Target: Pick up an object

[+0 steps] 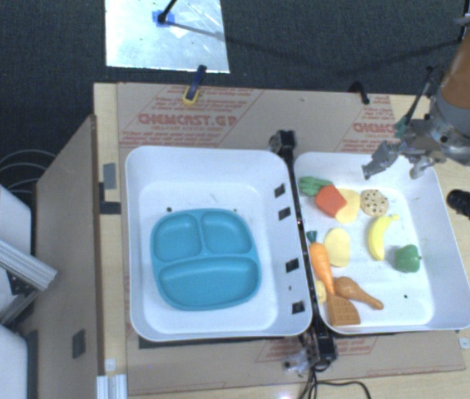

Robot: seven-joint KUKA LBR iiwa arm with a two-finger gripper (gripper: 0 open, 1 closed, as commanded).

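White plastic makes up both shallow bins, and we see them side by side on the bench. The left bin (pixel 139 248) holds a light blue divided plate (pixel 206 258) with three compartments, lying flat near its middle. The right bin (pixel 442 248) holds the toy food, most of it gathered in the left and middle part.

Near that bin's far left corner we see a green leafy piece (pixel 314 184) touching an orange-red chunk (pixel 330 199), with a pale yellow piece (pixel 348 206) just beside it. A round speckled cookie (pixel 373 201) sits next to those, and a yellow banana (pixel 378 235) lies below it. A green pepper (pixel 407 258) rests near the banana (a little toward the right wall). Lower down lie a pale yellow lemon-like piece (pixel 338 246), an orange carrot (pixel 321 263), a brown drumstick (pixel 356 291) and a tan waffle square (pixel 343 312), the last close to the near rim.

The grey two-finger gripper (pixel 396 161) hangs over the far edge of the right bin, above the cookie and apart from it. Its fingers appear spread with nothing between them, though the view is blurred there.
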